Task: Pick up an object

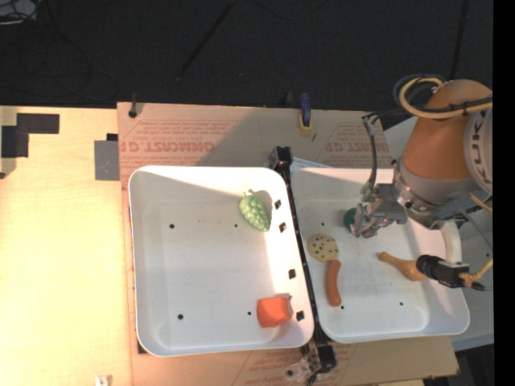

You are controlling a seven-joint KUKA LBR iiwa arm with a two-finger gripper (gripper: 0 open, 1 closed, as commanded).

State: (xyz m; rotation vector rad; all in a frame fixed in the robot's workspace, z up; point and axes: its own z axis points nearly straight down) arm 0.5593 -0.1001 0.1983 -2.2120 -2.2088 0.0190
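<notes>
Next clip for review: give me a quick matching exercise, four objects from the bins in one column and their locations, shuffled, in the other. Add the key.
Things:
1. green grape bunch
2. orange block
3. speckled cookie
4. sausage

Places:
A. right bin, close to the divider, just above the sausage
B. left bin, near its front right corner
C. right bin, lying lengthwise toward the front edge
D. left bin, upper right part

Pairs: 1-D, 2-B, 3-A, 4-C
</notes>
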